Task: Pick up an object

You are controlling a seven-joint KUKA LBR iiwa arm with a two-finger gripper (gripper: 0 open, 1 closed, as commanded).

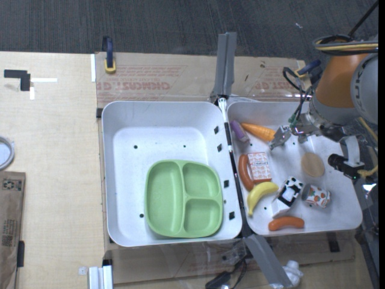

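Observation:
The right bin (343, 220) holds several small items: an orange carrot (258, 130), a purple piece (239, 130), a red sausage (243, 171), a small pink-labelled box (258, 165), a banana (260, 194), a black-and-white cube (291, 191), a white orange-spotted piece (317, 196), a tan oval (313, 165) and an orange-red sausage (286, 223). My gripper (281, 137) hangs low over the bin's far part, just right of the carrot's thick end. Nothing shows in its grasp.
The left bin (111, 161) bears a green divided plate (184, 198). A grey post (225, 65) rises behind the seam between the bins. My arm's orange band (340, 80) and cables crowd the right bin's far right corner.

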